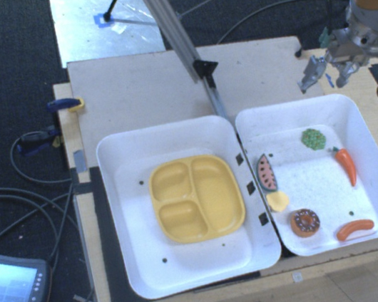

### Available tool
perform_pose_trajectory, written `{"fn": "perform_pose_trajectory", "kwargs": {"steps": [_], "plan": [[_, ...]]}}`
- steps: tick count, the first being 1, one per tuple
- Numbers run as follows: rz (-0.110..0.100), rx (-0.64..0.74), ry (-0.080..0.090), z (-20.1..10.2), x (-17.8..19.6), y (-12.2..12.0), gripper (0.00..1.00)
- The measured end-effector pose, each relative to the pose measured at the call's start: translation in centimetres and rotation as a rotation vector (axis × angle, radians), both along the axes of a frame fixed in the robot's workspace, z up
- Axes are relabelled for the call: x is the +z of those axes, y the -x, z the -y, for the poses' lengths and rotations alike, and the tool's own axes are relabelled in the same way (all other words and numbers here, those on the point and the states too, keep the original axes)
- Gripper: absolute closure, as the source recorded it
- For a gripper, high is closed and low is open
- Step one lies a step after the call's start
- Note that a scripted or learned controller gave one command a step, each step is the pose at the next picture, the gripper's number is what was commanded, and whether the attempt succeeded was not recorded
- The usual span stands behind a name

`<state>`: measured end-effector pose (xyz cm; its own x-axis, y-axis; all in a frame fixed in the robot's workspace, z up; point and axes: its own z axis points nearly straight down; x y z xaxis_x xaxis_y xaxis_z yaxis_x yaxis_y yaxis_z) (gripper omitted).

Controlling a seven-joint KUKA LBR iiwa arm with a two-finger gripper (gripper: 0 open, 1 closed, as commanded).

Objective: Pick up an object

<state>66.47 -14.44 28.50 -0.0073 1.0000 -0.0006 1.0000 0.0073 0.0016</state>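
My open, empty two-finger gripper (328, 74) hangs above the right shallow white plastic bin (373, 150), and honestly the thin orange toy carrot (347, 165) near its wall could easily slip my fingers.

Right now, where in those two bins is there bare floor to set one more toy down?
Right bin: the middle is bare, ringed by the watermelon slice, broccoli, carrot and donut. Its lower edge is crowded by donut and sausage. Left bin: only a bare margin around the yellow tray.
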Motion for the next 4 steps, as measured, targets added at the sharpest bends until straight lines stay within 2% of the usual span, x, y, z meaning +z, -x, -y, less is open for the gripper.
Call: {"fn": "perform_pose_trajectory", "kwargs": {"steps": [1, 2, 4], "plan": [[0.000, 0.001, 0.001, 0.0, 0.0, 0.0, 0.00], [-0.004, -0.003, 0.000, -0.3, -4.3, 0.4, 0.00], [-0.005, -0.007, 0.000, 0.7, -15.8, 0.1, 0.00]]}}
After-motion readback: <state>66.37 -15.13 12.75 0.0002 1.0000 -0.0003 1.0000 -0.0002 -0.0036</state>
